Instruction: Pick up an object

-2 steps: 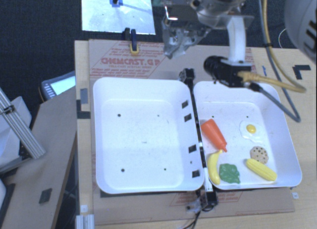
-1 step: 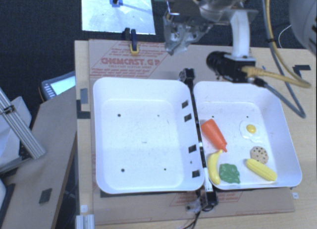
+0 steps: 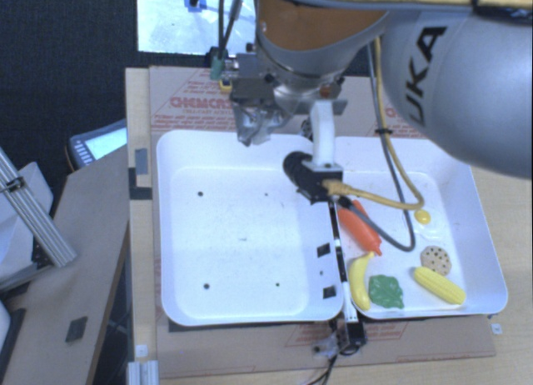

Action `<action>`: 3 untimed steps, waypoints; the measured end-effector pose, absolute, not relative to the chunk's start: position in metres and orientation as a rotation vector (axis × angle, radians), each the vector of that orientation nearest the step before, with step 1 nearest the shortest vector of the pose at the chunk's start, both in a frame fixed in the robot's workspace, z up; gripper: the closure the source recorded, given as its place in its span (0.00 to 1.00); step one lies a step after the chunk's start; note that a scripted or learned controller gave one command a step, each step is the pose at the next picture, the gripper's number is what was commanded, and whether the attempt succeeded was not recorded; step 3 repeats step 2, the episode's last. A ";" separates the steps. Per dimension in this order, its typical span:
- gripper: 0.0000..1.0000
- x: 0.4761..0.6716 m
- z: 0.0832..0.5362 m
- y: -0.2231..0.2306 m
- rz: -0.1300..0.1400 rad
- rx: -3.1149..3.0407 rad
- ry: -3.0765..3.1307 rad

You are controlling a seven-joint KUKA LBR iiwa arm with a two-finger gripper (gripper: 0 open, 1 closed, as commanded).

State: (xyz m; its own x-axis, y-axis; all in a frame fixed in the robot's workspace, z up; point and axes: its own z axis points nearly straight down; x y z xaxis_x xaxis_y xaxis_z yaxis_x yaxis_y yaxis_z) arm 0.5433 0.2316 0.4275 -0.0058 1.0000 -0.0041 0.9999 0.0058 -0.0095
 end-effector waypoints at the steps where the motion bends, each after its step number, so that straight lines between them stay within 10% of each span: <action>1: 1.00 0.494 0.543 0.235 -0.021 -2.215 -2.232; 2: 1.00 0.542 0.535 0.228 -0.005 -2.224 -2.222; 3: 1.00 0.542 0.535 0.228 -0.005 -2.224 -2.222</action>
